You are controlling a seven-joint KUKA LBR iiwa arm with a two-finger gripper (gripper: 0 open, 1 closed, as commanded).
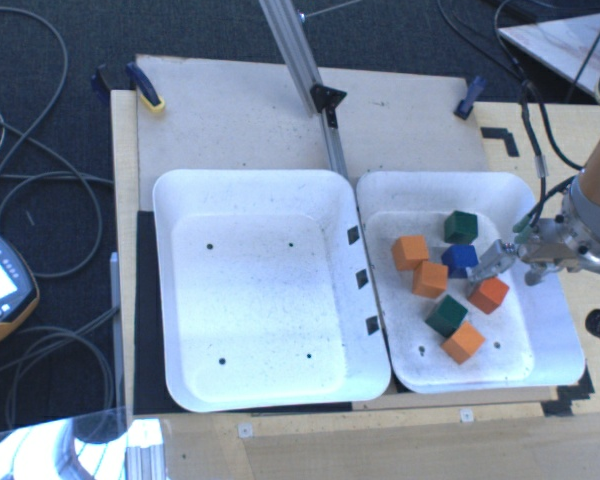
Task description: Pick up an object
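The right bin holds several small cubes. A dark green cube lies at the back, with a blue cube just in front of it. Two orange cubes lie to their left. A red-orange cube, a second dark green cube and another orange cube sit nearer the front. My gripper reaches in low from the right. Its tip is between the blue cube and the red-orange cube, close to both. I see no cube held in it.
The left bin sits beside the right one, their rims meeting along a row of black clips. A metal strut slants up from the bench behind the bins. Cables trail across the floor on the left.
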